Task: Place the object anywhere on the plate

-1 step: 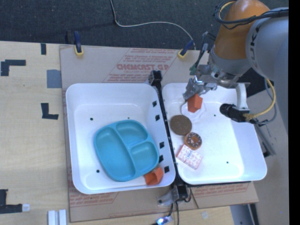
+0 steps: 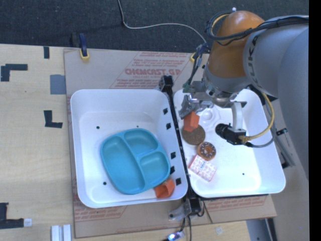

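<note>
Camera view, looking down at a slant on a table [image 2: 30,149] that carries two shallow white bins side by side on a cardboard sheet [image 2: 145,74]. The grey arm [image 2: 281,59], with its orange band [image 2: 233,31] above the wrist, reaches in from the right and hangs over the right bin [image 2: 251,179]. The pincer [image 2: 190,110] sits low over that bin's upper left part, close to the wall shared by the two bins. An orange block [image 2: 190,120] lies right at the pincer's tips; the fingers appear to close on it, though the wrist hides part of the grip.

Just below the pincer, touching the orange block's lower edge, is a round brown disc [image 2: 193,135]. Further below and slightly right is a sprinkled doughnut [image 2: 206,150], and beneath that a small pink-and-white checked packet [image 2: 202,168].

Left of the pincer, across the shared wall, the left bin [image 2: 85,109] holds a blue plate [image 2: 134,159] with three compartments, lying well below and left of the pincer. A second small orange piece [image 2: 165,189] rests against the plate's lower right edge, in the bin's corner.

A black cable [image 2: 150,24] runs across the dark floor above the table.
</note>
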Tool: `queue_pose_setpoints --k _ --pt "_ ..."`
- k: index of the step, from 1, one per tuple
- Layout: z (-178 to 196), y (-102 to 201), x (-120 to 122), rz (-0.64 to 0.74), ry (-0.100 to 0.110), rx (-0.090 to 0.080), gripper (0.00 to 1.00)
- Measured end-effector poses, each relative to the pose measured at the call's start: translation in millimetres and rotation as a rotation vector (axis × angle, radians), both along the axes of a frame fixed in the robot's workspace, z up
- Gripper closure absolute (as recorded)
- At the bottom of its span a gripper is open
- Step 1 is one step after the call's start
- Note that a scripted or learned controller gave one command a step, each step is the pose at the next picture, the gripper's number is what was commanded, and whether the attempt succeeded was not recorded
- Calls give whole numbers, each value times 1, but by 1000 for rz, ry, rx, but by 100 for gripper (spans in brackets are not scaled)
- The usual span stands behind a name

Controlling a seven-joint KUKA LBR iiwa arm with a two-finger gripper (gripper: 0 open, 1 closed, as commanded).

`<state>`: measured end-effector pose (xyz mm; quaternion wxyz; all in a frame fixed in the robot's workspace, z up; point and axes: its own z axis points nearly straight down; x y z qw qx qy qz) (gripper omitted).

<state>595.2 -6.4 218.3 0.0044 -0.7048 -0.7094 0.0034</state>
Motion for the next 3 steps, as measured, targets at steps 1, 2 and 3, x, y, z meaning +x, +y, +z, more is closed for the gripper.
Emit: queue_pose_setpoints --k 1,2,3 --pt "-13 50 -17 0 0 -1 100" --pt "-1 95 -43 1 -2 -1 100" --pt "-2 92 -43 -3 -2 -3 0"
